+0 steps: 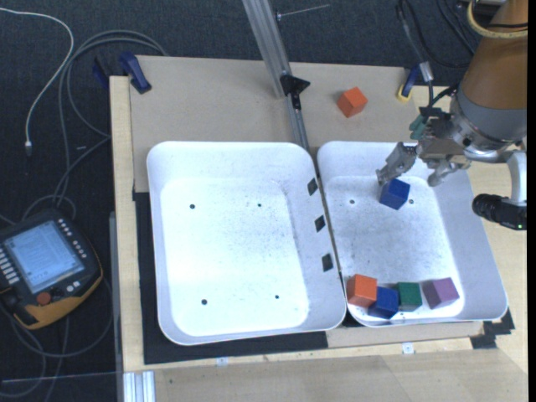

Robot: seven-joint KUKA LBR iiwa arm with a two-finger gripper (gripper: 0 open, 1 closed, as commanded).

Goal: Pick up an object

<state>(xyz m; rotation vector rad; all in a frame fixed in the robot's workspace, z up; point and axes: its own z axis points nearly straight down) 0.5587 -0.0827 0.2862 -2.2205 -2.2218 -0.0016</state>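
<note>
A: Starting at the left, we see a teach pendant [43, 262] lying on the dark floor beside the bench, with grey cables [59, 65] trailing above it. Then comes the left bin [167, 162].

B: Agreed. Between the bins we see black clips [319, 222] on the shared edge, and a metal rail [268, 40] slanting up from there. An orange cube [353, 101] sits on the bare bench behind the right bin [477, 249].

A: At the near rim of that right bin we count four blocks in a row, touching or nearly so: orange block [362, 290], blue block [386, 301], green block [409, 296], purple block [440, 291].

B: Further back, over the right bin, we see the gripper [416, 170] with its fingers spread apart. A blue cube [394, 193] sits just under the left finger, touching or nearly touching it; we do not see it clamped between both fingers, and we cannot tell whether it rests on the bin floor.
</note>
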